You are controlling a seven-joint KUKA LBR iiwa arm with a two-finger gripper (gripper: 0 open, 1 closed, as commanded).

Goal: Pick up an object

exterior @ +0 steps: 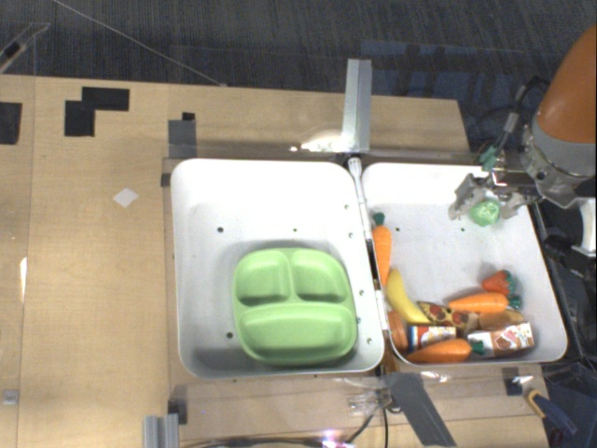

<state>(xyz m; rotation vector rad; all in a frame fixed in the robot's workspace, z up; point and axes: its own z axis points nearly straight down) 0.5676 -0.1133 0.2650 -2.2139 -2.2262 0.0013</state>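
The gripper (485, 203) hangs over the far right corner of the right bin (424, 189), its fingers closed on a small green object (485, 215) held clear of the bin floor. Along the bin's near side lie a banana (403, 295), several carrots (478, 301) and two small bottles (499, 341); one carrot (381, 250) lies along the divider. The left bin (201, 203) holds a green divided tray (295, 304)

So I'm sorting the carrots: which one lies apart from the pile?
The carrot lying lengthwise along the right bin's left wall, above the banana. The others cluster at the bin's bottom right.
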